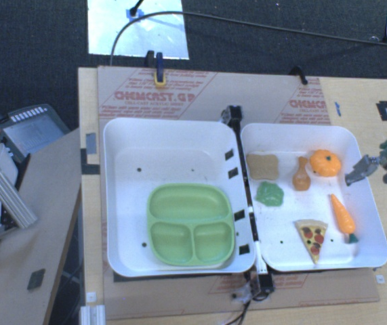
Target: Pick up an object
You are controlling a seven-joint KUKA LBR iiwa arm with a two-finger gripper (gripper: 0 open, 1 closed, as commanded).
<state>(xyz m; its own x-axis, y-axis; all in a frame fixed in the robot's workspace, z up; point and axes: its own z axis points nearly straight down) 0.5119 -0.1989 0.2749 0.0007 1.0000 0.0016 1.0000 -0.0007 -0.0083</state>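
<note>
The right bin (366,249) holds several toy foods: a tan bread slice (263,166), a small orange-brown gourd (301,175), an orange pumpkin (325,162), a green leafy piece (270,193), a carrot (343,217) and a pizza slice (312,237). My gripper (375,172) hangs over that bin's right rim, just right of the pumpkin. Its two grey fingers stand apart, open, with nothing between them.
The left bin (122,181) carries a green divided plate (191,223) toward its front. A black clip strip (242,181) runs along the seam where the two bins meet. A grey device (30,131) and a metal rail (3,188) sit on the side table at left.
</note>
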